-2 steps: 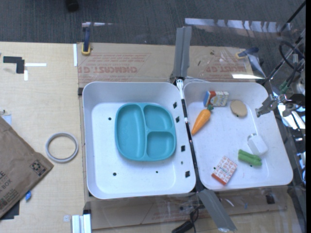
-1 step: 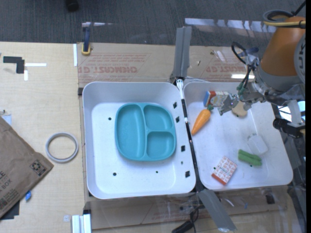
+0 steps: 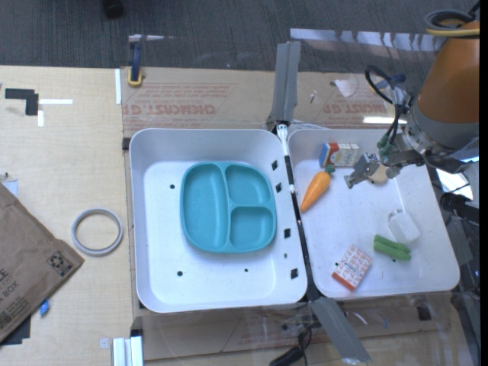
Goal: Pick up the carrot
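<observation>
Evidently the carrot [image 3: 316, 191] is left untouched in the right bin [image 3: 427, 280]; the gripper [image 3: 364, 174] is poised just beside it, its state unreadable.

Dark grey carpet floor [image 3: 213, 14] running along top; light wood bench [image 3: 61, 166] lying below it, cardboard sheet [image 3: 198, 97] covering its middle, tape roll [image 3: 97, 230] sitting at left, even lighting

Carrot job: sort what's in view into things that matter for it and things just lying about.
Job:
carrot, in the right bin
gripper, just right of it

Lying about:
teal divided plate
green piece
red-and-white packet
tape ring
</observation>
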Robot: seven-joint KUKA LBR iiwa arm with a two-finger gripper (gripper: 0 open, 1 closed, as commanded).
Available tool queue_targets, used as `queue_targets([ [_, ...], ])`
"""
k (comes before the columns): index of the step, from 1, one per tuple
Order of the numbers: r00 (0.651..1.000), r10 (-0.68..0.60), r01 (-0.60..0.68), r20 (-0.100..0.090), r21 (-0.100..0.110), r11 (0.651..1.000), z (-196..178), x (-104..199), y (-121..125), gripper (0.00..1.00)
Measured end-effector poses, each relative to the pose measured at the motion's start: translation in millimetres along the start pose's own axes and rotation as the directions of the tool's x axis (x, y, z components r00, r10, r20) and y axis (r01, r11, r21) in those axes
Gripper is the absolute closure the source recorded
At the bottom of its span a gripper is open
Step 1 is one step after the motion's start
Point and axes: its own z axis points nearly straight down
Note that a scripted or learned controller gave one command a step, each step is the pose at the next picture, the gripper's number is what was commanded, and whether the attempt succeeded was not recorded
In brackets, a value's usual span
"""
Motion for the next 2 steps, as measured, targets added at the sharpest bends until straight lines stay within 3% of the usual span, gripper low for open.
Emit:
queue_targets([
  [1,0.999,-0.051,0.051,0.000,0.001,0.999,41.6,49.5,38.9,0.00],
  [2,1.000,0.000,0.000,0.000,0.000,1.000,127.5,-0.4,20.7,0.00],
])
